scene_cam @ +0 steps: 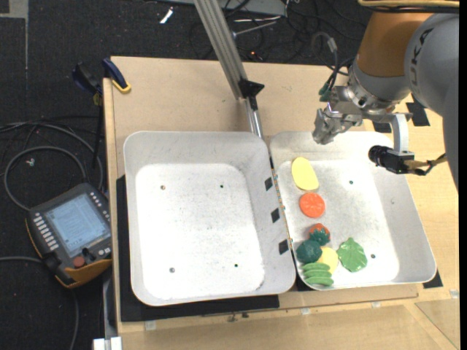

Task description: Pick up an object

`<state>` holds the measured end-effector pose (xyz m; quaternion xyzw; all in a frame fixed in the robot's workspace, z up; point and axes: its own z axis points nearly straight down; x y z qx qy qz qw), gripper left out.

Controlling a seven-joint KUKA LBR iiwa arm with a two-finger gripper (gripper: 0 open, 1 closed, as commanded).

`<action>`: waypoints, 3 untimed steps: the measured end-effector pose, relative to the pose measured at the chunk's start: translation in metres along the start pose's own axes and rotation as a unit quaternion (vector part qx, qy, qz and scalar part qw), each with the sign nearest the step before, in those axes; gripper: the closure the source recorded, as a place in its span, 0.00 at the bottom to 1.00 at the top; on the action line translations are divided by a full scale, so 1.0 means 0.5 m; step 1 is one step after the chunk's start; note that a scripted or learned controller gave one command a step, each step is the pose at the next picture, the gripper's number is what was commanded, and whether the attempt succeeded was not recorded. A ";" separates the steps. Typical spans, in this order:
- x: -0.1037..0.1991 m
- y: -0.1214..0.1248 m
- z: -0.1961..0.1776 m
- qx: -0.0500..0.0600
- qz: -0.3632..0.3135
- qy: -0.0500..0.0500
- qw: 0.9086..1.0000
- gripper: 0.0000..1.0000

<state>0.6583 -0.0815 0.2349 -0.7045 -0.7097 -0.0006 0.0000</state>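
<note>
**Crowded corner, bare gripper: where this pick could slip**

While nothing is held yet, the candidates all sit in the right bin (pixel 408 217), strung along its left wall; the yellow piece (pixel 304 173) lies nearest the far end, with the orange piece (pixel 312 205) just below it and apart from it; further toward the near edge comes the tight cluster, a small red piece (pixel 319 232), a dark green piece (pixel 308 251), a pale yellow piece (pixel 330 258), a leafy green piece (pixel 352 255) and a striped green piece (pixel 317 273), several touching one another.

Up above, the gripper (pixel 325 133) hangs over the bin's far rim, beyond the yellow piece and clear of it; whether its fingers are spread or closed I cannot tell from this angle.

Now the risks, as I judge them; a descent here would meet rim or bare floor and come up with nothing; the yellow and orange pieces look flat and smooth, so fingers could skate off; a go at the cluster might pinch two at once or nudge neighbours aside; everything hugs the wall, so one finger could jam against it. The left bin (pixel 146 217) plays no part.
</note>
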 end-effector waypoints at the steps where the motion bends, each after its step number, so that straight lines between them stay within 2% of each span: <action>1: 0.101 -0.003 -0.019 0.000 0.000 0.001 1.000 1.00; 2: 0.199 0.006 -0.027 -0.001 -0.001 0.000 1.000 1.00; 3: 0.322 0.007 -0.002 0.001 -0.001 0.001 1.000 1.00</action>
